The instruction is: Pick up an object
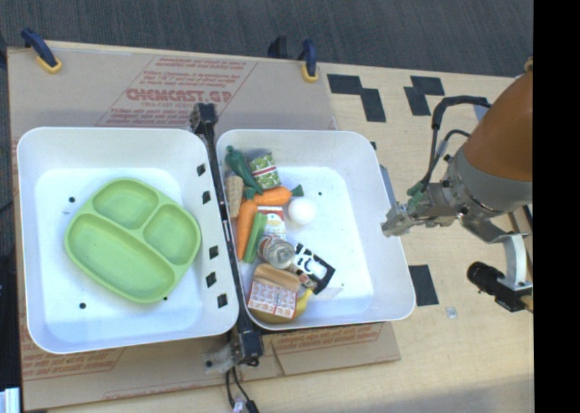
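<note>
The right bin (358,167) holds a pile of small objects along its left side: a green can (264,168), an orange carrot (247,216), a white egg-like ball (301,212), a shiny can (277,251), a black-and-white piece (314,266) and a printed box (273,293). My gripper (397,221) hangs at the right rim of this bin, outside the pile and well right of the white ball. Nothing shows between its fingertips.
The left bin (45,176) carries a green divided plate (132,237). A black divider bar (217,221) runs between the bins. Cardboard lies under both bins, with clamps at its back edge. The bench right of the bins has black markings.
</note>
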`<state>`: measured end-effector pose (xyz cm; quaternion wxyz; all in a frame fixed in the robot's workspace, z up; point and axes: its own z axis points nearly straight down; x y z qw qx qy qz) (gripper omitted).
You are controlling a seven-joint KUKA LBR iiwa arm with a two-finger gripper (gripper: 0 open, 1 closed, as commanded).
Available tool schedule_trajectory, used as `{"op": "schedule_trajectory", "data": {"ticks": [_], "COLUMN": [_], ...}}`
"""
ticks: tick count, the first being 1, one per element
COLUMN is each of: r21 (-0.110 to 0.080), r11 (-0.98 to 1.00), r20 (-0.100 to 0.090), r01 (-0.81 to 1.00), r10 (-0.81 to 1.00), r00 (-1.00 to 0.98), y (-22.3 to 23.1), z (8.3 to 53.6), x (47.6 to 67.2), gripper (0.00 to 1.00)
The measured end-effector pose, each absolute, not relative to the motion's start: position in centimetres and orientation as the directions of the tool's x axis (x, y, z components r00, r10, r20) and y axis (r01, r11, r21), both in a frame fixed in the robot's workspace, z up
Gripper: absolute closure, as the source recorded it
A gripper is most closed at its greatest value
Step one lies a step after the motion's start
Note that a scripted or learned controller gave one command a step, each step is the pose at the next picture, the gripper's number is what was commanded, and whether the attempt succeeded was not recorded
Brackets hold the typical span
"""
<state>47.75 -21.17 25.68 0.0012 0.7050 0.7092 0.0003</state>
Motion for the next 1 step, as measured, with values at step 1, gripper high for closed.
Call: {"op": "schedule_trajectory", "data": {"ticks": [1], "r21": [-0.003], "r11": [0.006], "r20": [0.0], "r01": [1.0], "r10": [1.0], "r00": [-0.006], "y": [-21.08], "z": [22.91], "x": [47.64], "gripper": [1.0]}}
